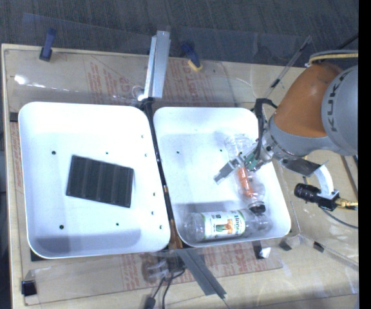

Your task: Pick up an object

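I see the grey-and-orange arm's gripper (234, 166) low in the right white bin (192, 127), centre-right of frame; can't tell its state; small clear bottle with orange label (247, 184) just beside it; larger clear plastic bottle, green-orange label (224, 226), lies along that bin's lower wall; dark ribbed rectangular pad (100, 181) in left bin (44, 127); all on the desk (76, 66).

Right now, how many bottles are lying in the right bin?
2. A clear bottle with green label lies along the near wall of the right bin. A small orange bottle lies just beyond it, below the claw. The arm may hide more.
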Robot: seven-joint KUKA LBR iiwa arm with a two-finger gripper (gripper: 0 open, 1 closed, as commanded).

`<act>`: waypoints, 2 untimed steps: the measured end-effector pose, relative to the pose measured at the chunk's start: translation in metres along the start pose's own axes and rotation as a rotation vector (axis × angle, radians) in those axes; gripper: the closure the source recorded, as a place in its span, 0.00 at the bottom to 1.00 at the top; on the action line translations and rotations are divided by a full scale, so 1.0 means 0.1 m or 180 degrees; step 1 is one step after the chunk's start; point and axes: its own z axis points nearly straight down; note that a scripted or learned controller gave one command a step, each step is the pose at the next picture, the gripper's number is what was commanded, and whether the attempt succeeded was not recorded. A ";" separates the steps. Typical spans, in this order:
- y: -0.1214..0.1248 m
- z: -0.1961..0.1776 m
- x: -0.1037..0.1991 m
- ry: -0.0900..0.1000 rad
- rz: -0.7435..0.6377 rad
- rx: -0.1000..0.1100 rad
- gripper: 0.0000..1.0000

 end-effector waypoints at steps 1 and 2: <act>0.02 -0.11 0.00 -0.0003 -0.0017 -0.0003 1.00; 0.02 -0.11 0.00 -0.0003 -0.0016 -0.0002 0.00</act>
